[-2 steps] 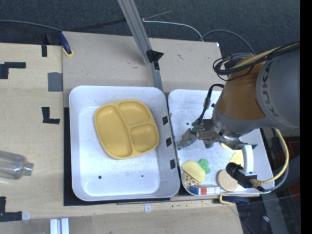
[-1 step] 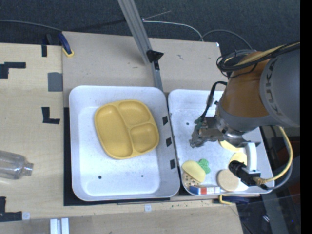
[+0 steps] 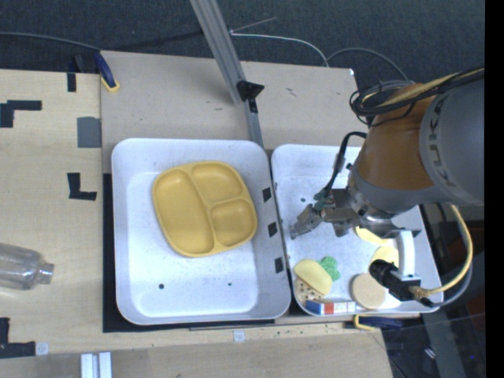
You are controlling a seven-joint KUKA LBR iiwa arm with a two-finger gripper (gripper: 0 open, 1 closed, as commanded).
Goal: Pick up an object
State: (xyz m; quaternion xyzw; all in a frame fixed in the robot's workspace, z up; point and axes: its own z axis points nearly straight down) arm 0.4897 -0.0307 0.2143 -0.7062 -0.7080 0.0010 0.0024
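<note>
**Pincer over right bin, nothing gripped**

Camera view. Step: approach. The pincer (image 3: 309, 220) hangs with fingers spread above bare floor of the right bin (image 3: 303, 172), holding nothing. Next move calls for a shift toward the cluster at the bin's near edge, then descent.

Count: bins, two. Yellow divided plate (image 3: 205, 207), one, in left bin (image 3: 130, 235). Small objects, perhaps four: yellow block (image 3: 312, 274), green piece (image 3: 329, 267), tan disc (image 3: 367, 290), yellow piece (image 3: 383, 255).

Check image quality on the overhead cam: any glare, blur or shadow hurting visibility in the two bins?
Camera view: lighting is even, no blown-out glare on the two shallow white bins. The yellow three-compartment plastic plate is crisp with a faint shadow. The metal two-finger claw looks slightly soft, as do the small yellow and green items in the right bin's near corner. The clear plastic bottle at the left edge is cropped.
</note>
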